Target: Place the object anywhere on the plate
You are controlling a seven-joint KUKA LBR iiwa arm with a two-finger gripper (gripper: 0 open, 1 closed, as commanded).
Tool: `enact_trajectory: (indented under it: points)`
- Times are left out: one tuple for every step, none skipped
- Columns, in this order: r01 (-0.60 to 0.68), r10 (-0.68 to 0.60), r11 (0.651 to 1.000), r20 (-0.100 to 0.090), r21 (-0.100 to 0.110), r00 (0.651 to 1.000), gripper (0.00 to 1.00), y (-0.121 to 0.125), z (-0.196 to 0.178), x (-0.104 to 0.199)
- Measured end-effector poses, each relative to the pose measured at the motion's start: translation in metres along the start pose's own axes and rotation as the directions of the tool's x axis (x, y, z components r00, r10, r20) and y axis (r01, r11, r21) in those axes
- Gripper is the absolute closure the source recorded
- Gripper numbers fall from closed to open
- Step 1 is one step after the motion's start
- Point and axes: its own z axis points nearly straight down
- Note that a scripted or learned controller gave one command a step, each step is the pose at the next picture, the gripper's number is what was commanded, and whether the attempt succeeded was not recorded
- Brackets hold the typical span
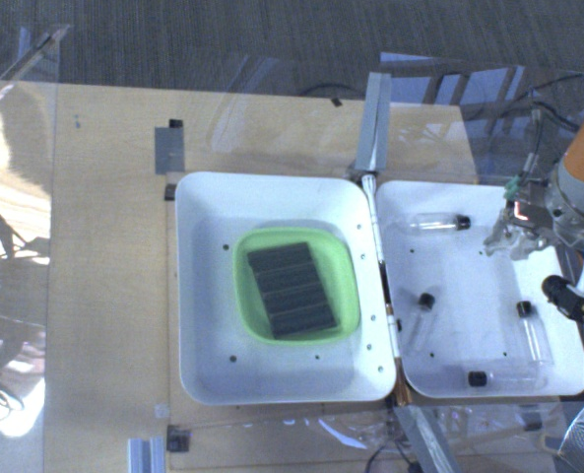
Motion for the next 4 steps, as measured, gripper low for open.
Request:
enact_trajectory:
  points:
    - [-0.169,0.169,0.986,0.001,0.006,0.986,1.0,-0.061,0.029,0.071]
    - [-0.17,0.17,0.985,0.001,0.006,0.985,0.0,-0.061,0.028,0.071]
    - [-0.194,0.194,0.981,0.002,-0.001,0.981,0.0,-0.059,-0.014,-0.014]
    - [-0.238,0.238,0.971,0.002,-0.005,0.971,0.0,-0.049,-0.135,-0.045]
